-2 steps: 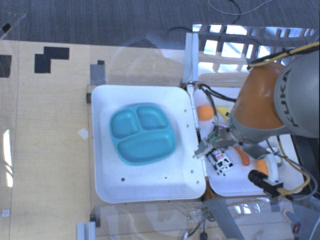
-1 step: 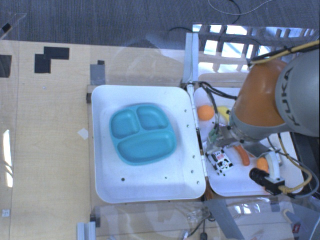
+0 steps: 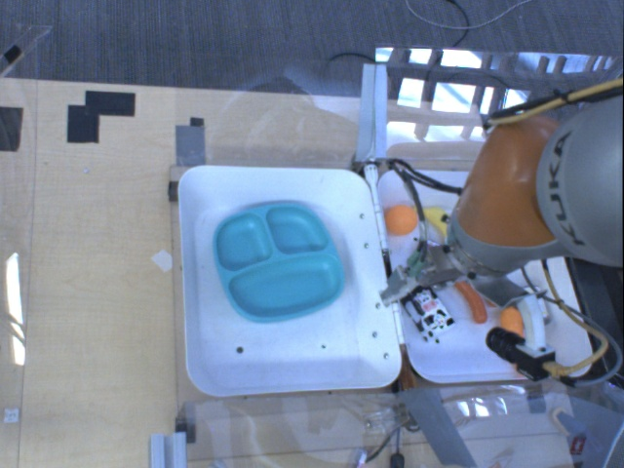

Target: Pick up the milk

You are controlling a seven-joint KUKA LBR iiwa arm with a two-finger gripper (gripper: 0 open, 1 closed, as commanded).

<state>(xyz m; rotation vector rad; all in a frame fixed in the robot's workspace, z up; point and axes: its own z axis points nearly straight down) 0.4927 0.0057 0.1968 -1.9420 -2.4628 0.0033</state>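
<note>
Lying in the right bin (image 3: 458, 359) near its left wall: milk (image 3: 431, 314), cow-patterned carton, long axis slanting near-right. Gripper (image 3: 414, 279) just above and far-left of it, almost touching; jaw spread cannot be told. Sausage (image 3: 472, 302) just right.

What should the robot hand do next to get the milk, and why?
Probably slide a little toward the near edge and lower. The gripper sits just above the cow-spotted milk carton in the right bin, not around it; a carrot lies close beside.
</note>
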